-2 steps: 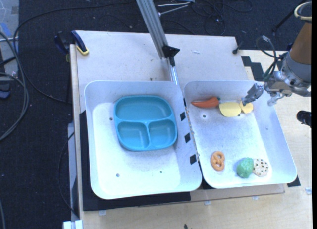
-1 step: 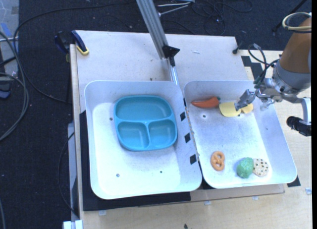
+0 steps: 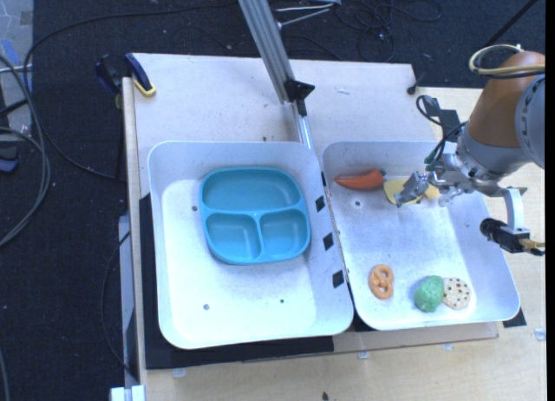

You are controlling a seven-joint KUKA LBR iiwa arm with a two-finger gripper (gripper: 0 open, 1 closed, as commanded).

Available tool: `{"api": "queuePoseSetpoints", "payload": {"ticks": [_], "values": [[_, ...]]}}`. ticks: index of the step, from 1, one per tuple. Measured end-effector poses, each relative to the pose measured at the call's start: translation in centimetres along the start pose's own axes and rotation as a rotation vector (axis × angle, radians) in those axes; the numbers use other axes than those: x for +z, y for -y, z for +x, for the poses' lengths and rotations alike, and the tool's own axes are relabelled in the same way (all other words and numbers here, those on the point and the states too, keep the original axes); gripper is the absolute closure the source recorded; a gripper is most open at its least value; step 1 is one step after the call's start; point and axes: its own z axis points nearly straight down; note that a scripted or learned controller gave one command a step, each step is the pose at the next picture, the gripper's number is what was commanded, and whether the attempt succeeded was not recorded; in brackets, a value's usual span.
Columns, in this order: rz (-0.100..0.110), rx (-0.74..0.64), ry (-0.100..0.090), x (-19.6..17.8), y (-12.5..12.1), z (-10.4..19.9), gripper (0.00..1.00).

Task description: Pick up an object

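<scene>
In the right bin (image 3: 416,243) lie an orange carrot (image 3: 359,180) near the far wall, a yellow piece (image 3: 401,189) beside it, a pretzel (image 3: 381,280), a green lump (image 3: 427,293) and a speckled cookie (image 3: 456,293) near the front. My gripper (image 3: 416,191) hangs low over the far part of this bin, right at the yellow piece and partly covering it. The fingers are open, with nothing visibly lifted between them. The carrot lies just left of the gripper, apart from it.
The left bin (image 3: 173,243) holds a blue divided tray (image 3: 256,214). A slanted metal pole (image 3: 264,26) comes down to the gap between the bins. The arm's grey body and orange band (image 3: 507,108) fill the upper right.
</scene>
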Motion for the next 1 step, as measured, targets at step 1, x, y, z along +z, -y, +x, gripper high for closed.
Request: {"api": "queuePoseSetpoints", "payload": {"ticks": [1], "values": [[-0.005,-0.001,0.002,-1.29,-0.11,-0.05,1.0]]}}
